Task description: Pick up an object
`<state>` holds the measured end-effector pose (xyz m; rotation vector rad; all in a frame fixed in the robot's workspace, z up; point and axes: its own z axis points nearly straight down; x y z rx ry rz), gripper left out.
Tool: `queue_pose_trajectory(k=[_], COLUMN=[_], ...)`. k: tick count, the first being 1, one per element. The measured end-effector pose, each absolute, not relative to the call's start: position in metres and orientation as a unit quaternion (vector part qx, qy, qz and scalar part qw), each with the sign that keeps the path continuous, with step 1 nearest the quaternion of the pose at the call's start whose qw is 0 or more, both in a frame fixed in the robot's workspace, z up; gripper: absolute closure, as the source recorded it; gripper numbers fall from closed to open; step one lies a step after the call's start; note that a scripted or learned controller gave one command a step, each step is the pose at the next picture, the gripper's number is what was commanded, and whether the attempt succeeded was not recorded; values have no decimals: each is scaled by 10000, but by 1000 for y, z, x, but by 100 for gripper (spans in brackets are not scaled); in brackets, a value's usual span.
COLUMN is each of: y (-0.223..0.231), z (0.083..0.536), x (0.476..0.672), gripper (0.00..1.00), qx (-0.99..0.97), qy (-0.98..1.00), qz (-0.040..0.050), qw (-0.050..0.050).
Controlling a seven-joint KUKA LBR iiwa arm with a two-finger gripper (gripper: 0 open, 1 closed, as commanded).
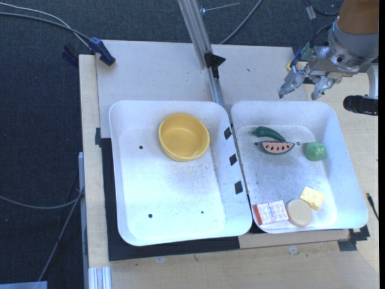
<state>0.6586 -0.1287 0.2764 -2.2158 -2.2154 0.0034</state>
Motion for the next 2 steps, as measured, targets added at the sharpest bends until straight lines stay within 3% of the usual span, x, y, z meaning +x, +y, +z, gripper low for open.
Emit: queue_pose_trajectory(k=[2], y=[-118], z=[169], x=[665], gripper=[0], qx=[-7061], qy=[-7080], qz=[40], qw=[69])
